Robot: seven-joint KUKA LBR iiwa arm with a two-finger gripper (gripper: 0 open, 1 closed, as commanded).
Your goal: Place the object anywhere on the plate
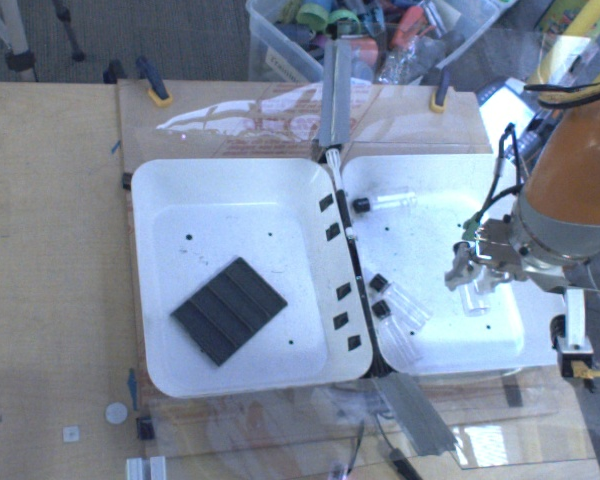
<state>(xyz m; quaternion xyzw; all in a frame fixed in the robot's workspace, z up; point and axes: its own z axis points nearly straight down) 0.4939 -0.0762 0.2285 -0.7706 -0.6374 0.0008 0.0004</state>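
Clear plastic piece [405, 310], my guess for the object, lies in the right bin [450, 358] near the divider, well apart from the dark ribbed plate [230, 309] in the left bin [140, 268]. It looks light, thin-walled, slippery and easy to crush, so a gentle pinch across its narrower width seems best. Its outline melts into the white floor, a second clear tube [385, 203] makes the choice of target uncertain, and I cannot tell whether the gripper [470, 283], low over the right bin, is open, closed or gripping something transparent.
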